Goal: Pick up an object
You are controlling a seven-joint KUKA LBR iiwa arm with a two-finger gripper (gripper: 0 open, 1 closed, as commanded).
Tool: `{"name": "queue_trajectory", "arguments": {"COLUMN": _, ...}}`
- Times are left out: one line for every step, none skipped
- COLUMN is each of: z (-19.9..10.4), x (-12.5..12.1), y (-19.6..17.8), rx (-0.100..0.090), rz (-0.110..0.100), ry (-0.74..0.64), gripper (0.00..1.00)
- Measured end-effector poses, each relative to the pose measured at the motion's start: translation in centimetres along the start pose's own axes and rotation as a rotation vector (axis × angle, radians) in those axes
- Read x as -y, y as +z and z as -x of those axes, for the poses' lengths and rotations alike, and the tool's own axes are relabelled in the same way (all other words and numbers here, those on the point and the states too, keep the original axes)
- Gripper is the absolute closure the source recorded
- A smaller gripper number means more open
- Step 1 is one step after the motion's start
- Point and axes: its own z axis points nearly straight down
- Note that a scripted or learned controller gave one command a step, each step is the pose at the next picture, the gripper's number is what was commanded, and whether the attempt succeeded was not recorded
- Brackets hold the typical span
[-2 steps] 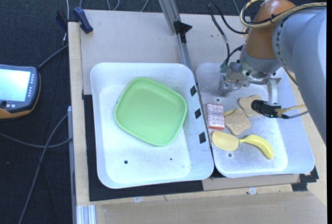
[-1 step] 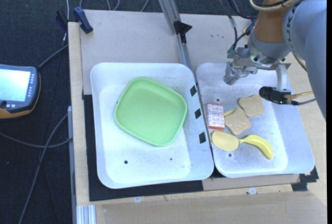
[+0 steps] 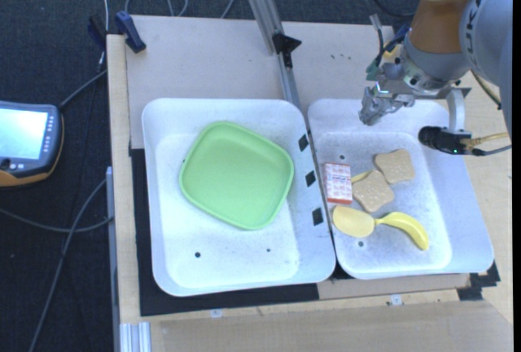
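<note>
Across the right bin (image 3: 468, 216), five items lie grouped toward its left and middle. A red-and-white box (image 3: 338, 182) sits by the left wall. Just right of it lie two toast slices: one (image 3: 374, 191) near the box, the other (image 3: 395, 166) up and to the right, their corners close or touching. Below them, a yellow spoon (image 3: 355, 221) lies beside a banana (image 3: 406, 228); its bowl is nearest the box and its handle end meets the banana.

The pincer (image 3: 374, 112) hangs over the bin's far edge, well apart from all five items, with nothing between its fingers. Whether the fingers are open or closed cannot be told. The arm (image 3: 456, 8) enters from the right.

The left bin (image 3: 163, 261) holds a green plate (image 3: 237, 174), slightly rotated. Both bins rest on the worktop (image 3: 203, 57). A handheld screen (image 3: 26, 140) lies on the floor to the left.
</note>
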Motion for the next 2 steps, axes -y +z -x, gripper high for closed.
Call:
{"name": "queue_trajectory", "arguments": {"z": -0.2, "x": -0.1, "y": -3.8, "rx": 0.000, "rz": 0.001, "ry": 0.000, "gripper": 1.00}}
{"name": "queue_trajectory", "arguments": {"z": -4.6, "x": 0.8, "y": -3.1, "rx": -0.001, "rz": -0.003, "ry": -0.003, "gripper": 1.00}}
